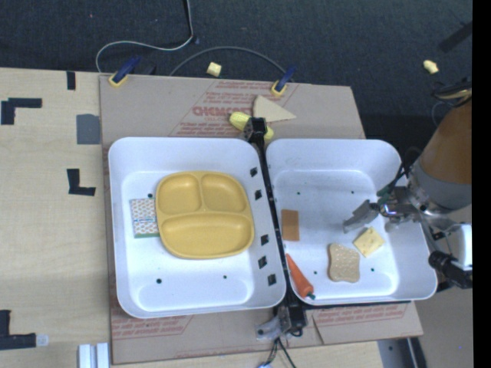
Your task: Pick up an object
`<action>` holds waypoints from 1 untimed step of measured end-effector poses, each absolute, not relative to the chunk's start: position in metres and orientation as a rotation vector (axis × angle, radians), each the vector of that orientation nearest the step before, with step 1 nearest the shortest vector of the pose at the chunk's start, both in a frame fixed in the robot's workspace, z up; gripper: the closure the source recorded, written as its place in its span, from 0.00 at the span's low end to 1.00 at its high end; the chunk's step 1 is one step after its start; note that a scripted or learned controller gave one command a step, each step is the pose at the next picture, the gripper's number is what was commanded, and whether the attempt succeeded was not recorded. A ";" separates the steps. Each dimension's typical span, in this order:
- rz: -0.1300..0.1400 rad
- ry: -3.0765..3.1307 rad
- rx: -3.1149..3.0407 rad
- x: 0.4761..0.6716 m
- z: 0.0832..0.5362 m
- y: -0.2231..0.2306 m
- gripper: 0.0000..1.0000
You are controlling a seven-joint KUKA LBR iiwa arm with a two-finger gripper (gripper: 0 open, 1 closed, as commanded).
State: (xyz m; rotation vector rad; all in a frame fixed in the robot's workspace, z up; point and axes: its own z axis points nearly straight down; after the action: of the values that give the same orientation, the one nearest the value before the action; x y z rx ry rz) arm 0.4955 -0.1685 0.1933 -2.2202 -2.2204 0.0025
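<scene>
Hand (367,215) low inside the right bin (337,153), reaching in from that bin's right wall; fingers look parted, dark tips splayed toward the bin's middle, nothing seen between them; no grasp made, as far as can be judged.

Nearest thing: yellow cheese wedge (369,241), just below the fingertips, close but apparently not touched; likeliest target by my reading. Toast slice (344,263) just beside the cheese, toward the bin's front wall; brown cracker square (290,225) nearer the bin's left wall; orange carrot (300,277) along the front-left corner, tilted against the rim.

Left of the right bin: second white bin (123,159) holding a yellow divided plate (205,214), patterned card (143,217) tucked at the plate's far side.

Progress: early; approach seems done, descent and closing not yet done, lift left entirely; all objects lie on the bin floor. Cheese is small and flat-sided; a slight miss could nudge it toward the toast.
</scene>
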 end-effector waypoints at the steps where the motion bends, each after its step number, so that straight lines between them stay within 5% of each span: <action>1: 0.006 -2.218 -2.209 0.481 0.101 -0.110 0.00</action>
State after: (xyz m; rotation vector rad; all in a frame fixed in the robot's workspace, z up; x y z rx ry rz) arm 0.4811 -0.1097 0.1011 -2.2088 -2.2183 0.0063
